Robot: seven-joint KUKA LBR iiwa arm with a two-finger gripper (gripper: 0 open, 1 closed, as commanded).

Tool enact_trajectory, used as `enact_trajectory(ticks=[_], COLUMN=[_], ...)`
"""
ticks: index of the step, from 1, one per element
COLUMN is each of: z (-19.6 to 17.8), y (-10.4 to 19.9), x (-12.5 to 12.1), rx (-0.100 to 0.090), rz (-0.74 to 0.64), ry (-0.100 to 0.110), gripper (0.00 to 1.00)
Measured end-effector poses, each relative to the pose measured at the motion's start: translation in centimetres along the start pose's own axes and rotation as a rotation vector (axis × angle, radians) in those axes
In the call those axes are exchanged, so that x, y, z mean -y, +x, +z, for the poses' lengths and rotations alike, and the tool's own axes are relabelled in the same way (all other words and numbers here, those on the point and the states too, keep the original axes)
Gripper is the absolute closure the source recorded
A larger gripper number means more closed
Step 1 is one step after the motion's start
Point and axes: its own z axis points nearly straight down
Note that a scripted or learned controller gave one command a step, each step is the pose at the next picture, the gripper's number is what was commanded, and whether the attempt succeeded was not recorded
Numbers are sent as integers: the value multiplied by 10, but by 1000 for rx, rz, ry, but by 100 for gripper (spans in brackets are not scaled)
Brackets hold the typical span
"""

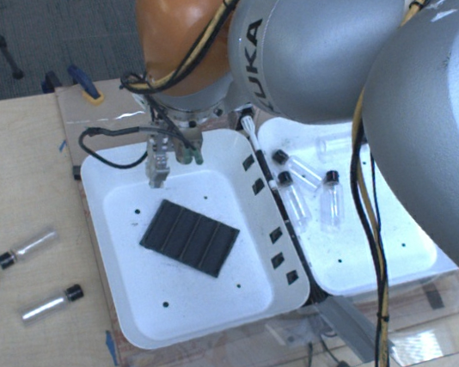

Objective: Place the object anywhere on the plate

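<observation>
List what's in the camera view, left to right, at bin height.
Loose vials on the bench → left bin → dark ribbed plate → divider with black clips → vials in right bin.

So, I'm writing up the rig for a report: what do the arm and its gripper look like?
The arm is bulky, rounded and silver-grey, with black KUKA lettering and an orange dome-shaped section. Black and yellow cables run along it. The gripper is small, metallic, with green-tipped parts and a looping black cable.
</observation>
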Motion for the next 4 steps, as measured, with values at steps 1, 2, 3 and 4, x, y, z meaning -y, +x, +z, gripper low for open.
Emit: enact_trajectory(ticks=[1,2,3,4], z=[-23,-74,20,-32], y=[-9,-14,-14,-13], x=[-2,-3,12,-4], rx=[1,3,-5,3], rz=[-478,-1086,-1705,-2145], ry=[-2,-2,-7,-5], gripper=[100,100,100,100])
